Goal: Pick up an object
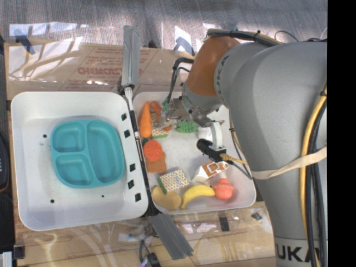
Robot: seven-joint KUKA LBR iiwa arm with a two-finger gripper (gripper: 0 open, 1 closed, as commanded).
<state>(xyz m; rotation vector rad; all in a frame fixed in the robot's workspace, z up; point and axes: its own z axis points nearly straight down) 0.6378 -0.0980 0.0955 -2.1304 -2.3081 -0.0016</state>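
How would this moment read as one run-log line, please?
arm: reaching into right bin | gripper: over carrot, green toy | grasp: unclear | left bin: teal tray

orange carrot [145, 121], upright, right bin's left edge

Left white bin [22, 166]: one teal divided tray [87, 152], three compartments, lying flat near the bin's centre. Worktop [83, 68]: brown cardboard sheet with red printing, under clear plastic film, behind both bins. Grey divider strip [131, 54] running from the rear down between the bins. Blue tape piece [22, 40] at the rear left corner. Grey carpeted floor [111, 4] beyond.
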